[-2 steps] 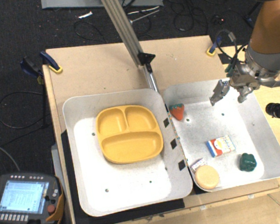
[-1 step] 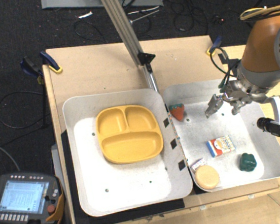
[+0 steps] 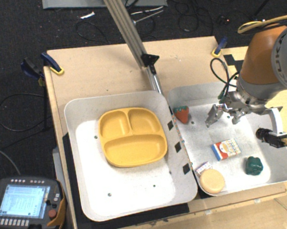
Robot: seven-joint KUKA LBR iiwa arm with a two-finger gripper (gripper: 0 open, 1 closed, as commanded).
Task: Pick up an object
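Reaching in from the right edge of the frame, the grey arm w/ orange band [image 3: 262, 61] hangs over the upper part of the right bin [image 3: 285, 174], its gripper [image 3: 223, 115] low above the bin floor; the fingers [image 3: 212, 116] look spread apart w/ nothing between them. Things to pick all sit in that right bin: a strawberry [image 3: 183, 114] near the bin's upper-left corner, just left of the gripper and apart from it; a small red-white-blue box [image 3: 226, 149] mid-bin, below the gripper; a green lump [image 3: 253, 165] toward the lower right; a round tan cookie [image 3: 212, 181] at the lower-left corner, close to the bin wall, w/ a small wrapper-like scrap [image 3: 202, 168] just above it. Left bin [image 3: 91, 196] holds a yellow divided plate [image 3: 133, 137], three compartments, sitting in its upper middle. A metal pole [image 3: 131, 31] slants down from top centre of frame to the seam between the bins, near the strawberry. A black part on the wrist w/ cable [image 3: 269, 136] hangs over the bin's right side, near the green lump. Outside the bench: a handheld control pad [image 3: 25, 204] w/ lit screen at lower left, clamps [image 3: 50, 63] at the bench's upper corners, cables on the dark floor up top.
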